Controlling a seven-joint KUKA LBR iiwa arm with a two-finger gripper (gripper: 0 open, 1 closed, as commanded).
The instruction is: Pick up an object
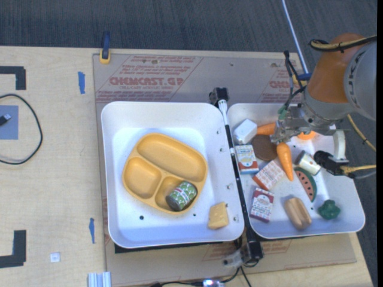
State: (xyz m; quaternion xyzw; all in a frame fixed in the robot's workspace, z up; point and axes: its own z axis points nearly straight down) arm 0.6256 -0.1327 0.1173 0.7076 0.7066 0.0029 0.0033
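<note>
Biggest thing on the counter [54, 178] is the pair of white bins. The left bin [116, 121] holds a yellow divided tray [161, 160] with a small green can [181, 195] lying in its near compartment, plus a chunk of yellow cheese [218, 216] sitting loose by the bin's near right corner.

The right bin [353, 217] is the crowded one, and that's where I'm hanging out. My arm [335, 76] comes in over its far right corner, and my end effector [286, 128] sits low over the far part of that bin, just above the top end of the carrot [285, 161]. Honestly I can't tell how it's set from this angle, the wrist body blocks it, and nothing I see says I'm holding anything.

Going down in size around it: a bread roll [297, 212] near the front edge, a watermelon slice [307, 186], two little red cartons [270, 174] [261, 204], a white block [244, 130], a bit of broccoli [328, 209].

The carrot looks like my closest pick. My guess is it's a light, hard plastic toy, stiff and a bit slick, and tapered, so it could squirt out of a pinch. I'd take it across the thick upper half, squeezing across its width, not at the tip.
</note>
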